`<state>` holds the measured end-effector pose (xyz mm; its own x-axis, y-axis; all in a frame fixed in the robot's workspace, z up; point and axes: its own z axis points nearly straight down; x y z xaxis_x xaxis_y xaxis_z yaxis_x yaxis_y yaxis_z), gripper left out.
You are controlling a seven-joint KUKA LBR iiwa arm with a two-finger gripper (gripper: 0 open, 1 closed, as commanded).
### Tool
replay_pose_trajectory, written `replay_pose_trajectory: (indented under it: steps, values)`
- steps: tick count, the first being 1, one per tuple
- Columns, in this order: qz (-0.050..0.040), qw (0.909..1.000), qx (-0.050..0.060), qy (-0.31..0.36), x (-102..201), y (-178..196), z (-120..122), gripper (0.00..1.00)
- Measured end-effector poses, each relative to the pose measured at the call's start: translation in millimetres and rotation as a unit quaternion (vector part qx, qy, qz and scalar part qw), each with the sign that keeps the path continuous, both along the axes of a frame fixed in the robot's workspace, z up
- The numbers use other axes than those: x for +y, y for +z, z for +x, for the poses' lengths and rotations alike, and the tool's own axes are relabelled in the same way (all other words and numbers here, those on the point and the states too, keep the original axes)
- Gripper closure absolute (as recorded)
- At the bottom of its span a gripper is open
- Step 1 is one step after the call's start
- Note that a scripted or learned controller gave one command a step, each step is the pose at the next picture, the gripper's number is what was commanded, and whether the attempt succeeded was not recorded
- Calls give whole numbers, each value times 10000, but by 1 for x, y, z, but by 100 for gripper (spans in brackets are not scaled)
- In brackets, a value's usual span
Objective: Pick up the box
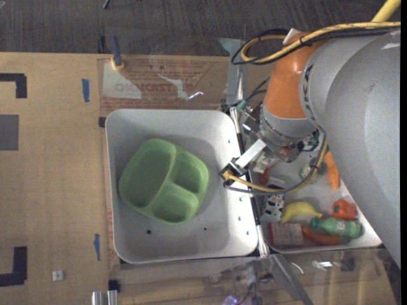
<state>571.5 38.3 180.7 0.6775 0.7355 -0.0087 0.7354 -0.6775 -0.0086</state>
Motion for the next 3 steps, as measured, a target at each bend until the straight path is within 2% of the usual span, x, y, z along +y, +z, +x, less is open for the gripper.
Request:
replay_pose_trajectory:
  steps: [1, 2, 3]
  values:
    - [-24, 9992, -171, -360, 23, -22, -8, 100]
    - [-16, 9947, -19, -1028, 32, 0, -25, 100]
    - [-15, 9884, 6, -1516, 21, 0, -46, 100]
